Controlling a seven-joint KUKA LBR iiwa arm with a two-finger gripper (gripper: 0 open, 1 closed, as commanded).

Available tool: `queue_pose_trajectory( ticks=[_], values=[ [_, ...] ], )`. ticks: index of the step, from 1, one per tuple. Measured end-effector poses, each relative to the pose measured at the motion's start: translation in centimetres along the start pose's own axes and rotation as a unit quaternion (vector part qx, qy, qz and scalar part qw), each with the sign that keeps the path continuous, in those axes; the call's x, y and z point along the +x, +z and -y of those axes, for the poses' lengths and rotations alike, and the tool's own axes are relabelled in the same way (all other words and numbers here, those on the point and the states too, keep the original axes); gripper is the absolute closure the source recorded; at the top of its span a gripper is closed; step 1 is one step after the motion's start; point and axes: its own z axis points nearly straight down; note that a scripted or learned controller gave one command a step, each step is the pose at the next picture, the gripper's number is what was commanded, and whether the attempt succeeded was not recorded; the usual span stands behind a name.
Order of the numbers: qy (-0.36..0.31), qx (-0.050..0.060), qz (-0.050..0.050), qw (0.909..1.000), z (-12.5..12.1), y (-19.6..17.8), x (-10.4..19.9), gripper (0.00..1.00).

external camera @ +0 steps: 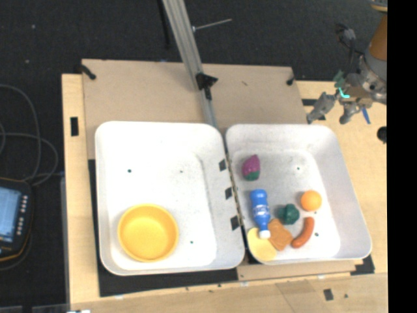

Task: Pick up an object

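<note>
The arm enters at the upper right, its orange band showing at the frame's edge above the grey wrist. Below the wrist the tool (333,111) hangs with its two fingers (317,109) spread apart, pointing down and leftward, nothing between them.

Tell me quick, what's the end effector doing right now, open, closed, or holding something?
End effector: open, holding nothing, up past the far right corner of the right bin.
</note>
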Motion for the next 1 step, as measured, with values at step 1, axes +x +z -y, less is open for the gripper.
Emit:
queue_pose_trajectory(
  ticks=[1],
  values=[
    [0.000, 0.001, -0.001, 1.0000, -0.86, 4.78, 0.03, 0.00]
  ],
)
